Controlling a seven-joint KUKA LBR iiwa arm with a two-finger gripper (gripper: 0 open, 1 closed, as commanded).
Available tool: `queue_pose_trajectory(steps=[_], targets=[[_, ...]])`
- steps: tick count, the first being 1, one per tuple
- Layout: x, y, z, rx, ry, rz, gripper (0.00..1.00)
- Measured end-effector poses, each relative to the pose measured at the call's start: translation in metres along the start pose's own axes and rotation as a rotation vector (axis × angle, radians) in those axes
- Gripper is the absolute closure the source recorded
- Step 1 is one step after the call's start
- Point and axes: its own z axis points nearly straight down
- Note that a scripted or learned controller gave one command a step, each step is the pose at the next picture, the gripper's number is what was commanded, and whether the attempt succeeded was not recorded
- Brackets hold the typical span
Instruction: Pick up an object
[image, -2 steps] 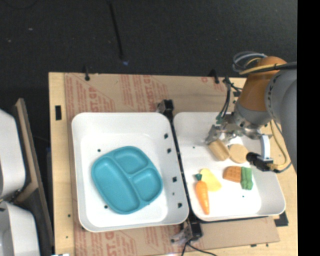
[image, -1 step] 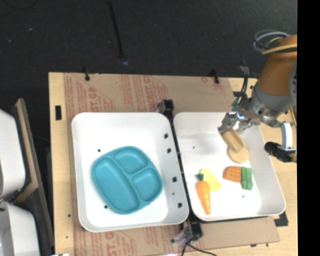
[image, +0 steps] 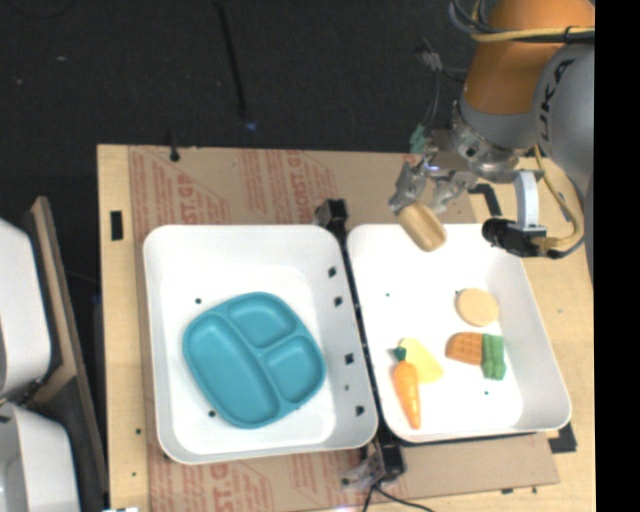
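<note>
My gripper (image: 424, 200) hangs over the far left corner of the right bin (image: 530, 300). A tan, loaf-shaped piece (image: 423, 228) sits tilted between its fingers, lifted above the bin floor, and the gripper is shut on it. Lower in the same bin lie a round tan biscuit (image: 477, 306), an orange wedge (image: 464, 348) touching a green piece (image: 493, 357), and a carrot (image: 406, 390) partly over a yellow piece (image: 424, 362).
The left bin (image: 170, 280) holds a blue divided plate (image: 254, 356). A black clip (image: 331, 212) sits at the far end of the seam between the bins. The arm's grey body and orange band (image: 515, 60) fill the upper right.
</note>
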Motion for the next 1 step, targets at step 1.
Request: queue_pose_trajectory(steps=[1], targets=[[0.0100,-0.0046,0.0282,0.010,-0.002,0.008,1.00]])
